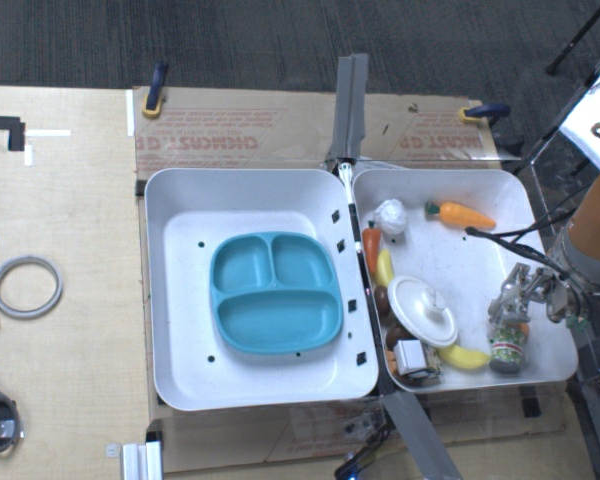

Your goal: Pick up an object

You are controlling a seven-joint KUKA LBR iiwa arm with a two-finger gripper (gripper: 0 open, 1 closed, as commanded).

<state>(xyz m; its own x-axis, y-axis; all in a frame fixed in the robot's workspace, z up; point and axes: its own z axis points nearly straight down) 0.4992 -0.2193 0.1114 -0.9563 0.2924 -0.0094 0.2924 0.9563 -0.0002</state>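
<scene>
My claw (510, 308) hangs low over the right bin (450, 183), near its front right corner, with my arm (590, 238) reaching in from the right. The metal fingers point down at a small can (507, 348) with a green label that stands upright just under them; the tips look to be at the can's top, but I cannot tell whether they grip it, nor how wide they stand.

Just left of the can a banana (465, 358) lies along the bin's front wall, and beside that a round white lid (423, 311) with a knob. A carrot (460, 214) rests towards the back of this bin, well apart from my claw, with a crumpled white thing (389, 218) to its left. More small items crowd the bin's left wall.

The left bin (170, 298) holds a blue divided plate (276, 293), lying flat in its middle. On the bench (60, 368) to the far left lies a grey ring (25, 286).
</scene>
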